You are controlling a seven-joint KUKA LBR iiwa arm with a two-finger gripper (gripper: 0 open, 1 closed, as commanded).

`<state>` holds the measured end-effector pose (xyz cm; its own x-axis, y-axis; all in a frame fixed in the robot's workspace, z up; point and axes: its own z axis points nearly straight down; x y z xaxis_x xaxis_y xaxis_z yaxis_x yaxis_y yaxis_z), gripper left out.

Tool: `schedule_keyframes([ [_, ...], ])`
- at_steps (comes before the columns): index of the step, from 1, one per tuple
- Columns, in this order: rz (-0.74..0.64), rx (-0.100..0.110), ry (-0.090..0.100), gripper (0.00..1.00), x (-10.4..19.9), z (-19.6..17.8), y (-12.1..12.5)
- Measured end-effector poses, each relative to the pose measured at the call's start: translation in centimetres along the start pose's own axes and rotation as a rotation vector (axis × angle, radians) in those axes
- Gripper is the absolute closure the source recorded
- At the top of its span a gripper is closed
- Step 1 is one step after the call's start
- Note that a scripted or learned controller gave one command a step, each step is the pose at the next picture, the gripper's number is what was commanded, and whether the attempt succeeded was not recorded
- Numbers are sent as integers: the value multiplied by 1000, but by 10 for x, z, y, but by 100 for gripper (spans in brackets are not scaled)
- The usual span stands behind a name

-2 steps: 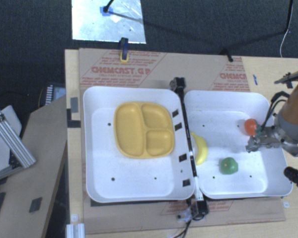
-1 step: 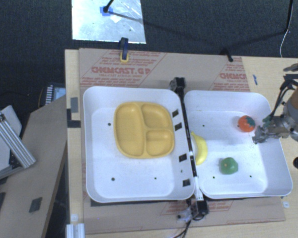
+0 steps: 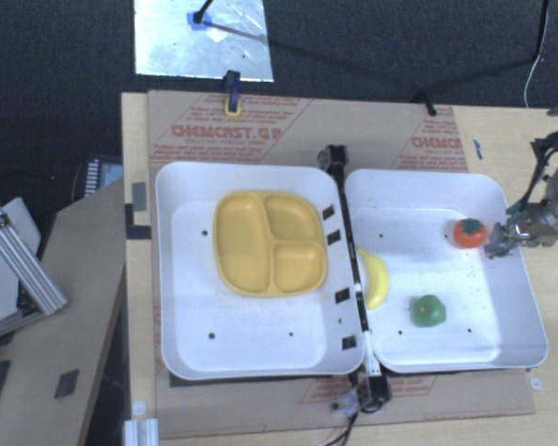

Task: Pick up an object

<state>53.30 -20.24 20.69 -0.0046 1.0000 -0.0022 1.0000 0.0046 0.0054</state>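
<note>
Left bin (image 3: 181, 342): holds a yellow divided plate (image 3: 268, 243), three compartments, lying flat near the middle, nothing in it. Bare white floor around it with a few small dark dots.

A black divider (image 3: 346, 249) runs between the two bins, with small black clips along it.

Right bin (image 3: 502, 342): three loose items. A yellow banana-like piece (image 3: 376, 280) lies against the left wall, just beside the divider. A green round thing (image 3: 429, 310) sits on the floor toward the near side, apart from the walls. An orange tomato-like ball (image 3: 468, 233) with a small green top sits farther back, near the right wall.

Gripper (image 3: 498, 242): comes in over the right rim of the right bin, fingers pointing left toward the orange ball. The tips are just beside the ball on its right, close enough that they may be touching it; the picture is too coarse to settle that. The ball is not between the fingers. Whether the jaws are spread or closed cannot be told here, since the metal parts blur together.

The green thing and the yellow piece lie well apart from the gripper.
</note>
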Motion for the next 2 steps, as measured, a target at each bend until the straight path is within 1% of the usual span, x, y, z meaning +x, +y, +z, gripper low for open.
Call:
schedule_keyframes([
  [1,-5,2,3,100,51,-5,10],
  [2,-7,4,5,100,115,-10,7],
])
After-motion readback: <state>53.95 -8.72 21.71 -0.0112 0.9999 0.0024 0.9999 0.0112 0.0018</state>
